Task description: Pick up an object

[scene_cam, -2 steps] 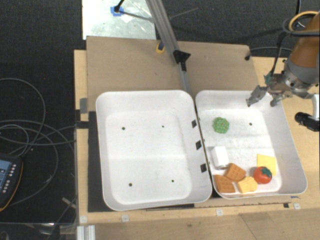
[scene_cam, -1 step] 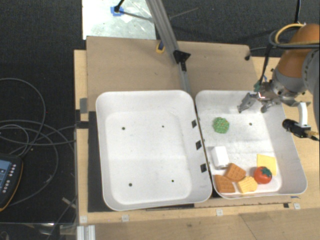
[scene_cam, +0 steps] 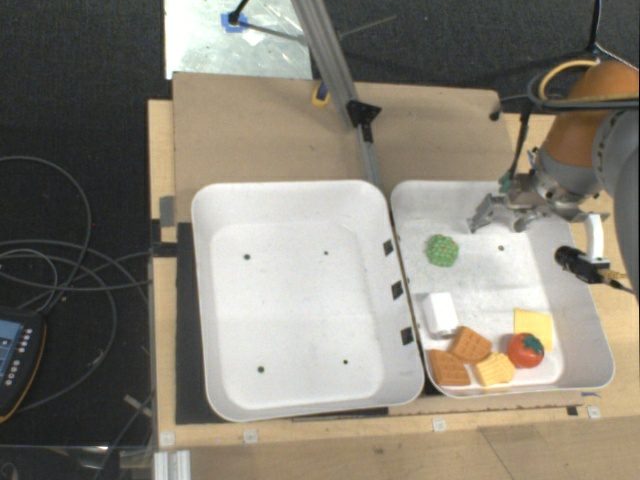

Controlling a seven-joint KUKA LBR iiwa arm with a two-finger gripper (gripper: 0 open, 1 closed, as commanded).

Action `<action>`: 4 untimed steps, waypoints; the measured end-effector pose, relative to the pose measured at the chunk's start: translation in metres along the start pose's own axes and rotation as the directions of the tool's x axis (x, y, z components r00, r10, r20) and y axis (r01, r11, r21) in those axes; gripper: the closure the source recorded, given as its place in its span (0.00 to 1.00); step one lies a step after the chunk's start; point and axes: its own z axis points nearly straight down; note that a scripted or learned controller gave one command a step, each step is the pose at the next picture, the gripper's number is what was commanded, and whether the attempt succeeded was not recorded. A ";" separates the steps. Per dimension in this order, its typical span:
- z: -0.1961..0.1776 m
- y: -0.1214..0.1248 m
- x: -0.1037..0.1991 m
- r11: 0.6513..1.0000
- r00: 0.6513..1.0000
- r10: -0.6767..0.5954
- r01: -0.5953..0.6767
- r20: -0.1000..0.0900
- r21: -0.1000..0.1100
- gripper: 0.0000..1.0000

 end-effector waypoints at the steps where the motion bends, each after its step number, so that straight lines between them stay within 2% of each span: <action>1: -0.014 0.002 -0.001 1.000 1.000 -0.003 0.003 0.003 -0.006 1.00; 4: -0.151 0.014 -0.003 1.000 1.000 0.001 -0.001 0.002 -0.008 1.00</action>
